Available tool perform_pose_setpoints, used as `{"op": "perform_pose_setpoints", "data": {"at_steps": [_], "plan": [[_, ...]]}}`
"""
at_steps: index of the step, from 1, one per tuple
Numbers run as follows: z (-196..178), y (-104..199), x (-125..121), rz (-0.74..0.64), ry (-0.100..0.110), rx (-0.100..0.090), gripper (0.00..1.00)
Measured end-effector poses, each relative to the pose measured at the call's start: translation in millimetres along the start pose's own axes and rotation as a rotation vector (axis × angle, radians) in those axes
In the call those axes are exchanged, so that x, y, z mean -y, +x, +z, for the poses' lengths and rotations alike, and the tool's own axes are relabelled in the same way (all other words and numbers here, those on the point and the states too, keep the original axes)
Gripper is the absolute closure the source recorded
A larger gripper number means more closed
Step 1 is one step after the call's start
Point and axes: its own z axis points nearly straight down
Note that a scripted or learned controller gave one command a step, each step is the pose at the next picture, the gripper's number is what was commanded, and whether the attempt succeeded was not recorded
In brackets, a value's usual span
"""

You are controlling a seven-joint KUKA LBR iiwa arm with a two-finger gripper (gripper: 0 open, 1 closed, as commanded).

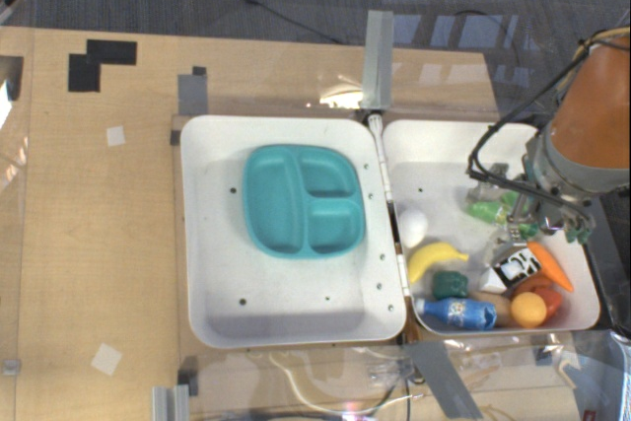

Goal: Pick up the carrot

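The carrot (pixel 551 267) is orange and tapered. It lies slantwise in the right bin (pixel 434 153), near that bin's right wall. My gripper (pixel 525 230) hangs low over the right bin, just above and to the left of the carrot's upper end. The wrist, cables and orange band (pixel 595 108) above the gripper cover its top. Nothing can be seen lifted off the bin floor.
A teal divided plate (pixel 302 198) lies in the left bin (pixel 212 242). Crowded around the carrot are a black-and-white marked block (pixel 517 265), an orange (pixel 528 310), a red item (pixel 553 296), a blue bottle (pixel 458 314), a banana (pixel 435 258), a dark green item (pixel 451 284), a white egg (pixel 411 227) and a light green item (pixel 487 209).
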Motion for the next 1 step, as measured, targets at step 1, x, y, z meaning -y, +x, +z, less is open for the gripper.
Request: {"op": "perform_pose_setpoints", "data": {"at_steps": [1], "plan": [[-36.9, 25.3, -53.1, 0.091, -0.002, 0.004, 0.0]]}}
